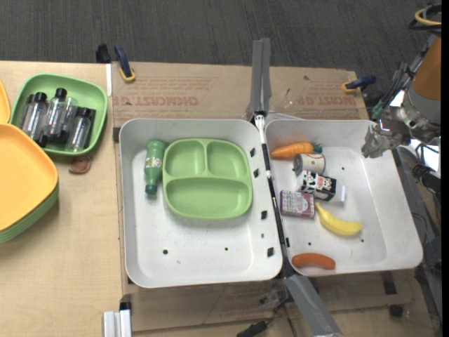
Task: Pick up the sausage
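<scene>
The sausage is a reddish-orange link lying along the near edge of the right bin, near its front left corner. My gripper hovers over the far right side of that bin, well away from the sausage and holding nothing that I can see. The arm with its orange band comes in from the upper right.
The right bin also holds a carrot, a small white can, a black-and-white carton, a pink packet and a banana. The left bin holds a green divided plate and a green bottle.
</scene>
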{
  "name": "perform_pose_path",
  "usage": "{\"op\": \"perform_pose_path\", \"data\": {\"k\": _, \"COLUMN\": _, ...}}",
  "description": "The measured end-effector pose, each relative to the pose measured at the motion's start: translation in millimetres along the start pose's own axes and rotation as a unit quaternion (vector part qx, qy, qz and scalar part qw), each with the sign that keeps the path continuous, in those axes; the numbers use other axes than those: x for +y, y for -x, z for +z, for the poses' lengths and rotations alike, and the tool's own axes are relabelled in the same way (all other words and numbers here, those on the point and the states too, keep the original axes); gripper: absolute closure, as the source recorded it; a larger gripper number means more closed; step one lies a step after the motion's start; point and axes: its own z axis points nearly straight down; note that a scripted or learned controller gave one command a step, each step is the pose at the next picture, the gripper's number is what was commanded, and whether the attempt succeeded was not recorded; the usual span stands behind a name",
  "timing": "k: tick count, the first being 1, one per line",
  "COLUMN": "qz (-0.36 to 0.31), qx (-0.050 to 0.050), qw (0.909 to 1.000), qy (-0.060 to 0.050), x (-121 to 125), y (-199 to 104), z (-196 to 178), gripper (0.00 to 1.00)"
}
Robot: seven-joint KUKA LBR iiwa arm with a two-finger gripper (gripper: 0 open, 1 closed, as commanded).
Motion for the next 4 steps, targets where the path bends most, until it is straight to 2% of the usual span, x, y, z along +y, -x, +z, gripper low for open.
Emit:
{"op": "perform_pose_path", "data": {"k": 1, "qz": 0.001, "qx": 0.000, "qw": 1.0000, "qy": 0.000, "x": 0, "y": 1, "z": -8, "gripper": 1.00}}
{"op": "perform_pose_path", "data": {"k": 2, "qz": 0.197, "qx": 0.001, "qw": 0.9805, "qy": 0.000, "x": -64, "y": 21, "z": -49, "gripper": 1.00}}
{"op": "perform_pose_path", "data": {"k": 3, "qz": 0.389, "qx": 0.001, "qw": 0.9211, "qy": -0.002, "x": -115, "y": 5, "z": -15, "gripper": 1.00}}
{"op": "perform_pose_path", "data": {"k": 4, "qz": 0.531, "qx": 0.001, "qw": 0.8472, "qy": -0.001, "x": -46, "y": 18, "z": 113, "gripper": 1.00}}
